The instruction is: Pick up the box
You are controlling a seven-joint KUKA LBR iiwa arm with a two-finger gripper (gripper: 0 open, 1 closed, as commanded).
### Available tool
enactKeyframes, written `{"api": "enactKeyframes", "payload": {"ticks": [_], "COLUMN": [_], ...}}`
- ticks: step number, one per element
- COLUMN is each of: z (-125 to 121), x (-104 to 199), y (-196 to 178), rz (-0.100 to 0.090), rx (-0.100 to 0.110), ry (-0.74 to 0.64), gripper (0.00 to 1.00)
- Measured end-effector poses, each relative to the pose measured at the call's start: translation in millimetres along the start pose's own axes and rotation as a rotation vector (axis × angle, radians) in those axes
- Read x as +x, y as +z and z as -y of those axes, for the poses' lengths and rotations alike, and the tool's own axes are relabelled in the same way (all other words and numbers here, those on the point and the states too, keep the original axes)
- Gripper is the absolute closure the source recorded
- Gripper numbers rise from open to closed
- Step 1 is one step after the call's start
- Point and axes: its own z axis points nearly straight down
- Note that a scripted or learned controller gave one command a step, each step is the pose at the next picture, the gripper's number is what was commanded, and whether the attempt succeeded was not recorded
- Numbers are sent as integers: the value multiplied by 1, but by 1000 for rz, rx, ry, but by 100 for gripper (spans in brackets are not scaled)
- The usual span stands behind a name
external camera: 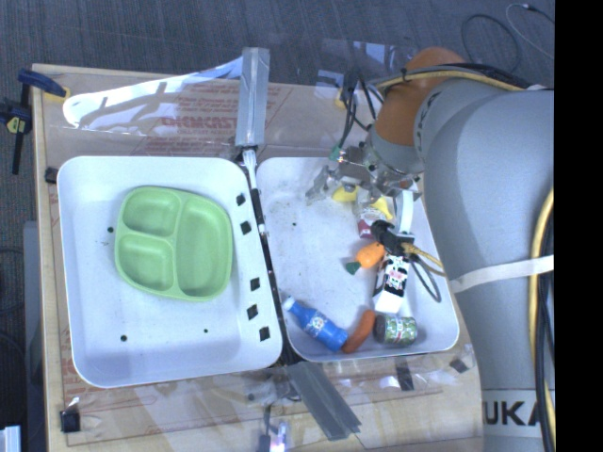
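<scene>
We're looking down on the right bin point(300, 252), and the pincer point(347, 179) hangs over its far end, close to the rim, with the grey arm point(471, 186) filling that side of the bin. Whether the pincer is wide or narrow we cannot tell; cables and metal parts blur together there, and we see nothing held in it.

The box point(393, 285), white with dark markings, lies in the near right part of the same bin, well apart from the pincer and nearer to us along the right wall. An orange piece point(370, 255) sits just beyond its far end, and a green can point(396, 329) sits at its near end, seemingly touching it.

So what could go wrong? Right under the pincer there's a yellow item point(353, 194), with a small red-and-white item point(369, 222) just past it. If the pincer comes down where it is, we reckon it lands on those and not on the box. The box itself is hemmed in. A descent slightly off line could nudge the can or the orange piece, or close on two things at once. It also lies close to the bin's right wall, which leaves little room on that side. An orange carrot-shaped toy point(361, 328) and a blue bottle point(316, 325) crowd the near edge, though they look clear of the box. The green plate point(174, 243) in the left bin point(80, 328) is out of the way.
</scene>
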Motion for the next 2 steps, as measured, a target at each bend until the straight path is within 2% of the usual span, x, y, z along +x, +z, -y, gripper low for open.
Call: {"api": "enactKeyframes", "payload": {"ticks": [1, 2], "z": [0, 0], "x": [2, 3], "y": [-9, -9], "rz": [1, 1], "rx": [3, 4], "ry": [-8, -10], "gripper": [100, 0]}}
